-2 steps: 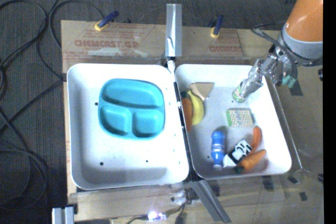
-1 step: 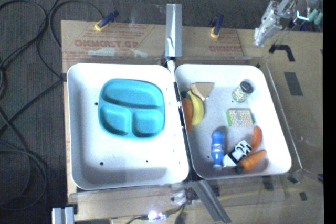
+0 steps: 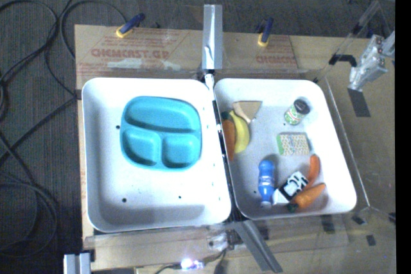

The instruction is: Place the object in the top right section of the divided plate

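The blue divided plate (image 3: pixel 162 132) sat in the left bin (image 3: pixel 103 196) (tool (image 3: pixel 371 64) far right, grip state unclear).

Faint reddish block lettering runs across the cardboard sheet (image 3: pixel 148 51) behind the left bin — it is too washed out to spell with confidence. A second reddish printed line on the cardboard behind the right bin (image 3: pixel 276 58) is also illegible. The small black-and-white box (image 3: pixel 294 184) carries bold white marks — unreadable.
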{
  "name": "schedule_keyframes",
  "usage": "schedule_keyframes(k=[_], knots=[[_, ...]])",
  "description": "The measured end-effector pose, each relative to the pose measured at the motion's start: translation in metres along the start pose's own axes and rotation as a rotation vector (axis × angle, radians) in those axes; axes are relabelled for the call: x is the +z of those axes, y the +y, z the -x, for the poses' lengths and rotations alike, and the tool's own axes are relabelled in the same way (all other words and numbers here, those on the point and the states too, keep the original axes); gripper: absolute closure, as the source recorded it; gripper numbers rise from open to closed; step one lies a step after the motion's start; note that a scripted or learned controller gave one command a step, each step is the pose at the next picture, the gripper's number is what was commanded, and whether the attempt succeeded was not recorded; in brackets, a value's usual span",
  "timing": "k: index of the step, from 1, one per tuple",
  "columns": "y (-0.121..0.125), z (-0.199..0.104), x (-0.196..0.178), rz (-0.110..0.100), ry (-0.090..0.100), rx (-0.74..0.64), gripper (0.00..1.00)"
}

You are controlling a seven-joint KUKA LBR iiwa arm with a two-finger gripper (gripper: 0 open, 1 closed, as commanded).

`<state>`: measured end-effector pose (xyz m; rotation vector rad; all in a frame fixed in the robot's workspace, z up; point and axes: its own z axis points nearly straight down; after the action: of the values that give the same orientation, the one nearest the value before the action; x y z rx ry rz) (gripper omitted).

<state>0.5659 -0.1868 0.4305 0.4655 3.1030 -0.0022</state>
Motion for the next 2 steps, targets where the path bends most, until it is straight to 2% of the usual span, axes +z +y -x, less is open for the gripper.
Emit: schedule_keyframes(k=[1,2], knots=[[0.074,-0.035,0.136,0.002,0.001,-0.261,1.0],[0.073,0.07,0.034,0.002,-0.003,-0.475,1.0]])
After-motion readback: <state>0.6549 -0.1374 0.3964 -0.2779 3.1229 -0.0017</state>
